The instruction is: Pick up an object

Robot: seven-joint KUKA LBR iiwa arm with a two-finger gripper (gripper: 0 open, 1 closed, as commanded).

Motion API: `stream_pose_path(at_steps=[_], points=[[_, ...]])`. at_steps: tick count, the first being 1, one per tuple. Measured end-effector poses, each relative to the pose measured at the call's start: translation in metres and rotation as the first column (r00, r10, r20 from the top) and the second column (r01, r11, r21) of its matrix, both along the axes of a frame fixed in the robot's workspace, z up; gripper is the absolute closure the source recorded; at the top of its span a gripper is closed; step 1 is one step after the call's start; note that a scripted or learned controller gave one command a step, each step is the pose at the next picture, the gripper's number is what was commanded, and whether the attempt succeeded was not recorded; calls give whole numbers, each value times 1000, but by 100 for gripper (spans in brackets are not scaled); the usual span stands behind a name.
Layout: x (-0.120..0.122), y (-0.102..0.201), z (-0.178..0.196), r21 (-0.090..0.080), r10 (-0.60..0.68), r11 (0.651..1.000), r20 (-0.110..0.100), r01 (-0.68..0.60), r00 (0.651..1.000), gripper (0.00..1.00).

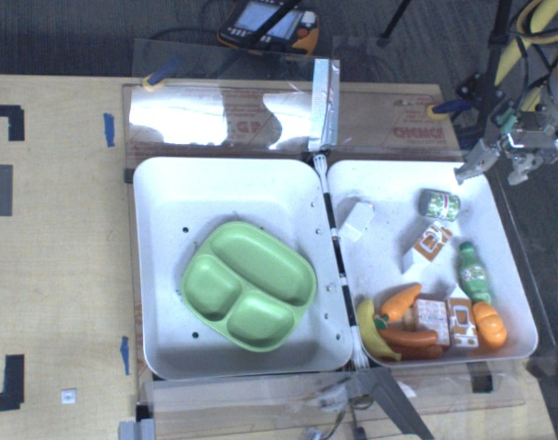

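Note:
The right bin (388,186) holds several items. A green can (440,204) lies near its far right. Below the can are a small orange and white carton (432,243) and a green bottle (473,271). At the front sit a carrot (400,302), a banana (368,330), a red sausage (409,340), a printed box (441,320) and an orange piece (490,326). A white block (355,218) lies near the bin's left wall. My gripper (488,174) hangs over the bin's far right corner, up and to the right of the can, open with nothing between its fingers.
The left bin (159,209) holds a green divided plate (248,285). A clear panel (224,108) and a metal post (322,104) stand behind the bins. Cables and yellow hoses (526,26) crowd the far right, and a handheld pendant (265,21) lies at the back.

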State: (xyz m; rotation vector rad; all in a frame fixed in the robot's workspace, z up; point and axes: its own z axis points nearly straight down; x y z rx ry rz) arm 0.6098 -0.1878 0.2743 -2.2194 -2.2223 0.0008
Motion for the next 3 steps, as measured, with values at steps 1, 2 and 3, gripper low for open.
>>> stream_pose_path(at_steps=[1, 2, 3], points=[[1, -15, -164, 3, -103, 995, -2, 103, 995, 0], [-75, 8, -182, -3, -78, 997, 23, 79, 997, 0], [-73, 6, -171, -8, -79, 997, 33, 79, 996, 100]])
